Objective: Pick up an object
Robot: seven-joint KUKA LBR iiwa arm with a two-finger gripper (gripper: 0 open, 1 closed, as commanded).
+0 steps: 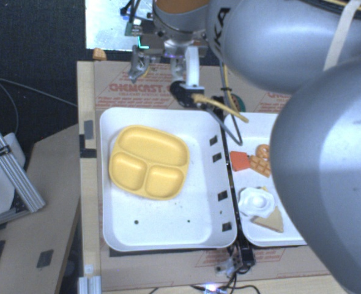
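Note:
My gripper (164,72) hangs above the far edge of the left bin (116,225), over the cardboard behind it. Its two fingers stand apart, open, with nothing between them. A yellow three-compartment plate (148,162) lies in the left bin, nearer the camera than the gripper. In the right bin (254,237) lie a red-orange piece (240,161), a small waffle (264,158), a fried egg (255,202) and a toast wedge (270,223). The grey arm covers most of the right bin.
The arm's big grey links (327,133) fill the upper right and right side. A yellowish cable (223,108) runs from the wrist across the divider between the bins. A metal frame (12,176) stands off the bench at left.

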